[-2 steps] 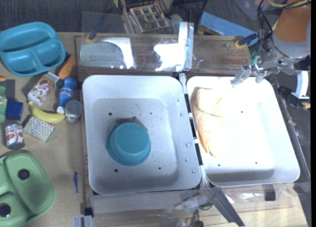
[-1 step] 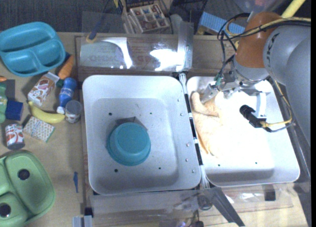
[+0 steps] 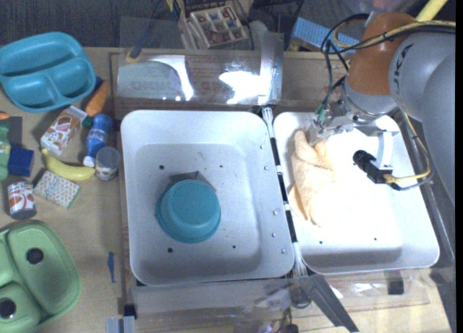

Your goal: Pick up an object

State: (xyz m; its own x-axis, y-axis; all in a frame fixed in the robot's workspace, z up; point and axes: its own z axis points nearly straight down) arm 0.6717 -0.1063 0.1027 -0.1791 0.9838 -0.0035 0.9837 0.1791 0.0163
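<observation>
We judge the task as barely under way; nothing has left a bin yet. In the right bin a pale yellow cloth lies crumpled along the wall at nine o'clock, its upper end reaching toward twelve o'clock; it rests on the bin floor along its whole visible length. The end effector sits low at the cloth's twelve-o'clock end, touching it or just above it; we cannot tell from this angle whether it is released or clenched, since the wrist and cabling cover the tip, so we do not count the cloth as grasped. The grey arm comes in from about two o'clock, its orange band just above the wrist.

In the left bin a teal bowl stands mouth-down near the centre, slightly toward seven o'clock, well apart from the end effector; it looks untouched and seems the less likely target now.

On the table at nine o'clock of the bins lie a banana, a blue divided tray and a green tray, all outside the work area.

What is left, as we read it: a firm closure on the cloth's upper fold, then a lift clear of the bin floor; a thin pinch of soft fabric could slip out on the rise.
</observation>
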